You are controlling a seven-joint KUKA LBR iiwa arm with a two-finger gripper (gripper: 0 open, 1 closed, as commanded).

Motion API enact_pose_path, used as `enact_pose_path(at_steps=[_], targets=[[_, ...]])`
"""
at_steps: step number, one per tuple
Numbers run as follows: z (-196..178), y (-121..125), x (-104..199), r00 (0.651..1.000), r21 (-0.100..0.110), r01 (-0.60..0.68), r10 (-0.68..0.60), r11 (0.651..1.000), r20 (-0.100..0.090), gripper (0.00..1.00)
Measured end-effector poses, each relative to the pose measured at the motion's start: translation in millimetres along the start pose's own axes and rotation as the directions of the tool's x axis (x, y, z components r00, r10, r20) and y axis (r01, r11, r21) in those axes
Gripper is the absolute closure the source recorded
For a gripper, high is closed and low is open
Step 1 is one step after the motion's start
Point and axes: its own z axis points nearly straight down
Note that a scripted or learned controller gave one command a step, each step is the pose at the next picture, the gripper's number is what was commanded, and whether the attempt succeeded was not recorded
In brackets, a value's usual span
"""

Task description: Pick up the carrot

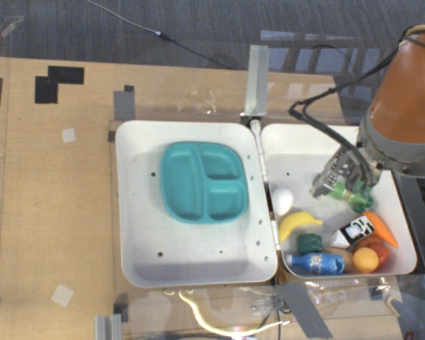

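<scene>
Front edge of right bin (404,261): blue bottle (316,263) lying flat, orange ball (366,260) to its right, dark green piece (309,243) just behind the bottle. Next back: banana (298,224), then a black-and-white block (358,229) beside the carrot (380,228). Carrot lies at a slant against the bin's right side, orange body pointing toward the front-right, green top (360,202) toward the tool. White egg (282,202) sits near the divider, behind the banana.

Tool (342,183) is low over the right bin, just behind the carrot's green end, close to or touching it; can't tell whether it's spread or pressed together, and nothing is visibly pinched. Carrot rests in the bin.

Left bin (138,261) holds a teal divided plate (202,181), roughly centred.

Arm (404,98) comes in from the right, orange band above the wrist, black cable looping behind. Table (49,190) is light wood with black markers at the far left.
</scene>
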Motion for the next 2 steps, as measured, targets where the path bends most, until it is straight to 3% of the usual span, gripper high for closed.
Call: enact_pose_path(at_steps=[1,2], targets=[[3,2,2,1.000,0.002,0.006,-0.006,1.000,-0.005,0.00],[119,30,24,0.987,0.009,-0.159,0.160,0.987,-0.013,0.00]])
